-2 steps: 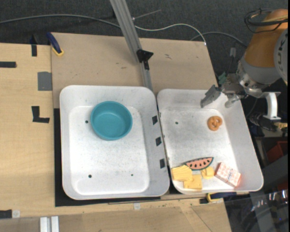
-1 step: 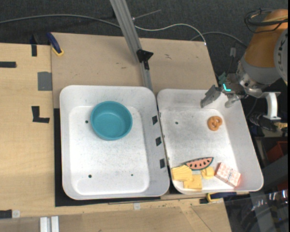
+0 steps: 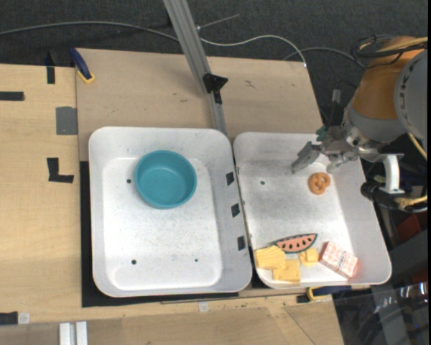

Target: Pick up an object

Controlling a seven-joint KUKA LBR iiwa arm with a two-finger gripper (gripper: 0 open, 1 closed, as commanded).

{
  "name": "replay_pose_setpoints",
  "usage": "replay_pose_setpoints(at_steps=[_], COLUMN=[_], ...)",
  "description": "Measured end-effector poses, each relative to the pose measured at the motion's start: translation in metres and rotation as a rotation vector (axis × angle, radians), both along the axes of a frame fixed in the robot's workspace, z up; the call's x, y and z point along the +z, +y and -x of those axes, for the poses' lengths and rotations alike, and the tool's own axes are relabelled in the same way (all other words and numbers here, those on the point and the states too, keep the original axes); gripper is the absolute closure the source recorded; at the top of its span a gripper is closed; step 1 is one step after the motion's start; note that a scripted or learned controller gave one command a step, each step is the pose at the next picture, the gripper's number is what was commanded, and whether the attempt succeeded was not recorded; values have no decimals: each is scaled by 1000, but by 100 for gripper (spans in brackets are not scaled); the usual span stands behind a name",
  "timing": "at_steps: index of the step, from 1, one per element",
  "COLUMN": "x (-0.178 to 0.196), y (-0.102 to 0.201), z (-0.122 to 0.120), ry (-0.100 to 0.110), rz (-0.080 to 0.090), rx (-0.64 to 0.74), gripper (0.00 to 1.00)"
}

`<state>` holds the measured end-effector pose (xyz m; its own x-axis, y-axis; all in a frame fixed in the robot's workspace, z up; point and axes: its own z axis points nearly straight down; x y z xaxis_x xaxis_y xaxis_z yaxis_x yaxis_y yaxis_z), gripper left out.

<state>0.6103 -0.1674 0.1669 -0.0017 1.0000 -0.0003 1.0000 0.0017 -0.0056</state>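
Tool hovering over the right bin, nothing picked yet.

I am watching the two-finger tool (image 3: 317,160) hanging spread open and holding nothing, just above the small round orange-brown object (image 3: 318,183) in the right white bin (image 3: 273,200); I judge this the approach step, so next I am expecting a descent and a squeeze. I am counting one teal round bowl (image 3: 165,179) in the left white bin (image 3: 115,221), one watermelon slice (image 3: 297,242), a few yellow blocks (image 3: 279,262) and one pink box (image 3: 339,259).
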Motion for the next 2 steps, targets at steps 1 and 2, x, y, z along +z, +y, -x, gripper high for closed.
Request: replay_pose_setpoints(at_steps=[1, 2], x=[-46, -73], y=[-3, -2], z=[-5, -9], ry=[0, -17], rz=[0, 4], rx=[0, 2], gripper=[0, 0])
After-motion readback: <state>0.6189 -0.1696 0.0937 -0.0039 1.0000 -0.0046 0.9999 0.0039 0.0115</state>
